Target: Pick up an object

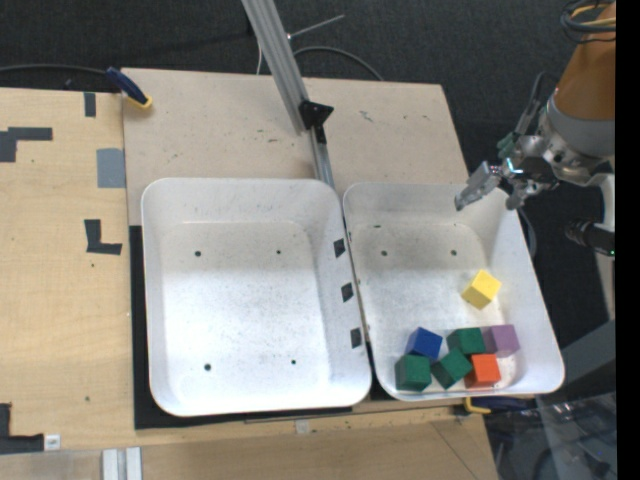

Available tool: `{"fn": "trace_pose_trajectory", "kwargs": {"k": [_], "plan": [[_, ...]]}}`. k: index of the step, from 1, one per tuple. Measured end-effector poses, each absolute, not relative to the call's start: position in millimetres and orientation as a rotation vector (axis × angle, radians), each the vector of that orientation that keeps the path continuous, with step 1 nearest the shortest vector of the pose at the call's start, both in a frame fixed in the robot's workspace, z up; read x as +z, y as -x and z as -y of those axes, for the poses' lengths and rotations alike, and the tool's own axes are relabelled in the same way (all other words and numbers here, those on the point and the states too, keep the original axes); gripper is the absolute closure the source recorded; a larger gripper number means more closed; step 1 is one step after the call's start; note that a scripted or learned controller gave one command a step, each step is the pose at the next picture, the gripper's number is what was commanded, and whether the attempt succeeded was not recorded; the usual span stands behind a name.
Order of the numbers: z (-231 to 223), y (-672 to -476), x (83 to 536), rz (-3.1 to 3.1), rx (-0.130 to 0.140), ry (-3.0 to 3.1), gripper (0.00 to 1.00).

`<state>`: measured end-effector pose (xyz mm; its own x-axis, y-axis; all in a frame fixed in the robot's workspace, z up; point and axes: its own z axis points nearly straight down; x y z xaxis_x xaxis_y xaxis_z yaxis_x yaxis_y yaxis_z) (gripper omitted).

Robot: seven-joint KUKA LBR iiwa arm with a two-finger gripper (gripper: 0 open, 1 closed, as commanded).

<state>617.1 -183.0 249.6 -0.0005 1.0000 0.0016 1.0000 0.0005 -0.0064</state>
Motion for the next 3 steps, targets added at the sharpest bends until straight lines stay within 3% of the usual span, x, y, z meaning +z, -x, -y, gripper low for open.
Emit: {"fn": "trace_pose_trajectory", "kwargs": {"k": [1, 3], "plan": [[183, -618.0, 253, 2.223, 0.003, 2.219, 0.0], [185, -626.3, 143, 2.219, 0.008, 2.217, 0.0]]}}
